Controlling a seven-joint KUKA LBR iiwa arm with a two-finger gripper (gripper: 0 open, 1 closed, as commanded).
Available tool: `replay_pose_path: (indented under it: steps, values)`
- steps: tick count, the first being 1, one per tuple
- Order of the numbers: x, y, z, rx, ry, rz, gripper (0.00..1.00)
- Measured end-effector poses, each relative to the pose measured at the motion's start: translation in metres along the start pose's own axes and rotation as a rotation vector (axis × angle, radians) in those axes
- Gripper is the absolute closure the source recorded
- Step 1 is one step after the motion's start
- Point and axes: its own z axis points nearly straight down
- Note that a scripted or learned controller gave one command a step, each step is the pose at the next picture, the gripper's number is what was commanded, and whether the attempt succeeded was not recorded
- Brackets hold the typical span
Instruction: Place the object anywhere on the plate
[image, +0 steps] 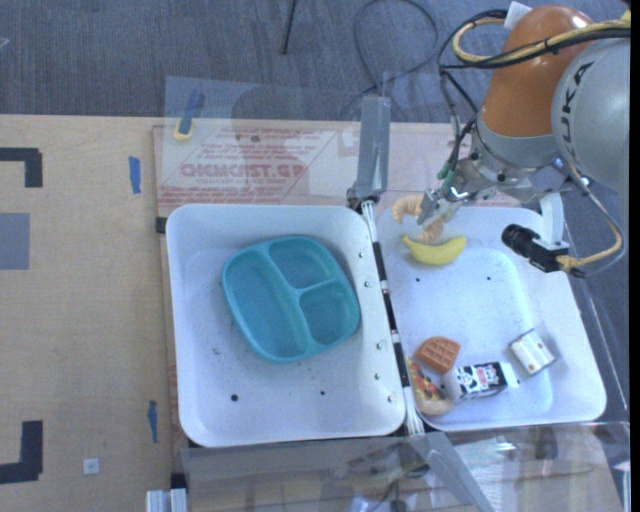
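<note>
- reaching step: hand (437, 214) hovers just above the banana (434, 250); its grip state cannot be told.
- next: grasp banana, carry far left to plate (290, 296).

Arm (560, 90) cut off at right edge; pale item (407, 208) partly hidden.

Arm (590, 110): grey casing bearing part of a dark "KUKA" marking, with a rounded orange band (535, 45) above the wrist. Yellow and black cables (480, 40) loop around the orange section. Grey wrist flange beneath. A black cylindrical fitting (530, 247) with a yellow cable sits beside it.
</note>
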Motion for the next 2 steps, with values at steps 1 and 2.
replay_pose_path:
  steps: [1, 2]
  values:
    - [0.097, 0.034, 0.015, 0.001, 0.003, -0.044, 1.0]
    - [0.161, 0.034, 0.049, 0.0, 0.003, -0.344, 1.0]
